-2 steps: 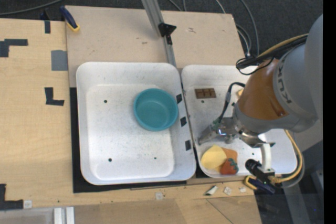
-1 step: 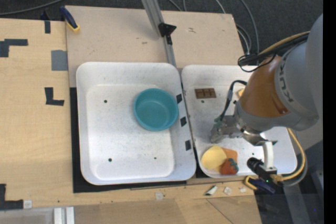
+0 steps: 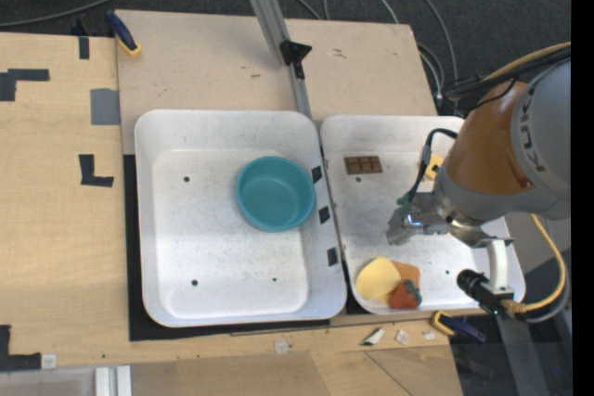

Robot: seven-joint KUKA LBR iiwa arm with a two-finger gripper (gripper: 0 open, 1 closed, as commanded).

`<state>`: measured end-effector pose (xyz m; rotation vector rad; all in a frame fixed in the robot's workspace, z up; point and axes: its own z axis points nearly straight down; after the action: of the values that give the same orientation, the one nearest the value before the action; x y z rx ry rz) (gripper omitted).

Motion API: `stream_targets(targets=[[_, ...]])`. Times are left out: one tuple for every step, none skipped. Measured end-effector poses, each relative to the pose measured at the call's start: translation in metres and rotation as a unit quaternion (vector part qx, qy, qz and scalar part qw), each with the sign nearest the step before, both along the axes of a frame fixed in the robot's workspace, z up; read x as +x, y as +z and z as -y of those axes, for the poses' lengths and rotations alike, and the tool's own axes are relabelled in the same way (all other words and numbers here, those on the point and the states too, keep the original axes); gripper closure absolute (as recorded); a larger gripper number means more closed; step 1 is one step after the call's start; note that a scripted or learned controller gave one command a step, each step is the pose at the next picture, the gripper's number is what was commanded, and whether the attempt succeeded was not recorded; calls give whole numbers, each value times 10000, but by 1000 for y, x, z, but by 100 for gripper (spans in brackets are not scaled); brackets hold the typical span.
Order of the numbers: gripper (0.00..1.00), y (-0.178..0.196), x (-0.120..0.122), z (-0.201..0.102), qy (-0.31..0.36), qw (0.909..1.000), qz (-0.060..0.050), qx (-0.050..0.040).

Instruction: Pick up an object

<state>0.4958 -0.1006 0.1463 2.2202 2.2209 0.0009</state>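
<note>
Where hand (image 3: 406, 228) hangs, toys (image 3: 391, 282) below.

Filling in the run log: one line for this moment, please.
gripper over right bin floor, nothing held | teal bowl left bin | yellow-red pile near corner

overhead, slanted, both bins (image 3: 148, 144) framed

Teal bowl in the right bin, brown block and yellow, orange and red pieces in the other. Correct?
Not quite. The camera view shows the teal bowl in the left bin. The brown block and the yellow, orange and red pieces lie in the right bin.
</note>
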Motion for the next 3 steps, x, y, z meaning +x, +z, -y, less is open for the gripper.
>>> stream_targets(targets=[[100,47,4,8,1,10000,7,-3],[100,92,-3,10,4,10000,7,-2],[100,91,-6,-47,33,10000,-19,12]])
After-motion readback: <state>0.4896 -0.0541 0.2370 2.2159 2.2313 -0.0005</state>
